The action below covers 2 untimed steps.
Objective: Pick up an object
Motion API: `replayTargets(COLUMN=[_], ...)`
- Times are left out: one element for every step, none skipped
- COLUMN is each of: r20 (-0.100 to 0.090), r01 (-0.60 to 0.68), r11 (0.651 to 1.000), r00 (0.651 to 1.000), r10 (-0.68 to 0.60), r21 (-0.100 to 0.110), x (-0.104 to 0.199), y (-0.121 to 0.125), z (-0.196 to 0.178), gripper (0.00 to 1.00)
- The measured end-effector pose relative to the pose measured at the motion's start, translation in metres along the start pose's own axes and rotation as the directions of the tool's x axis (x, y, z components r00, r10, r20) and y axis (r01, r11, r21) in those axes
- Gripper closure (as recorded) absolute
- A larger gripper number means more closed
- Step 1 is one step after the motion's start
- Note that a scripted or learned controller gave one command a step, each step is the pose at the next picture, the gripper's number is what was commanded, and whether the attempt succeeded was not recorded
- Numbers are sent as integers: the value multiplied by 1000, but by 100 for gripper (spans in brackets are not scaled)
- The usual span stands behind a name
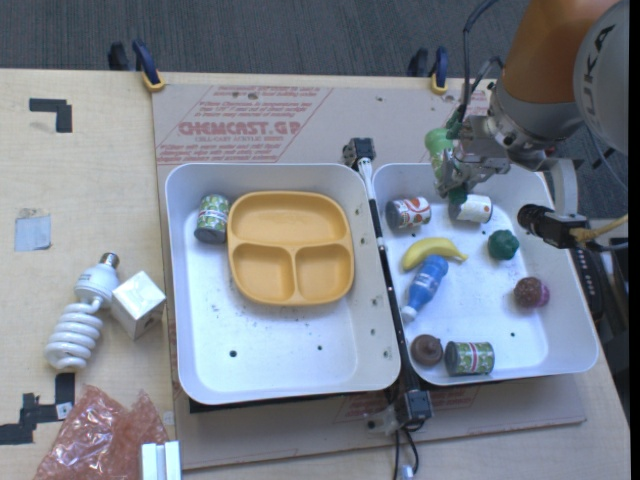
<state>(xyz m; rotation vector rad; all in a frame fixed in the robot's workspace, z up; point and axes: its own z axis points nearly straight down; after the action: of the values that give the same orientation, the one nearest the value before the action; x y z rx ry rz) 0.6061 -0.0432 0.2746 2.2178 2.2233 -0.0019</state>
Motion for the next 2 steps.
replayTargets(r20=[0, -1], r01=[0, -1], r11=[1000, 1000], r00=[1000, 1000], r10=[0, 1], r21=[0, 1], x=[61, 76], y=[0, -42], z=[-6, -12], gripper=[100, 100])
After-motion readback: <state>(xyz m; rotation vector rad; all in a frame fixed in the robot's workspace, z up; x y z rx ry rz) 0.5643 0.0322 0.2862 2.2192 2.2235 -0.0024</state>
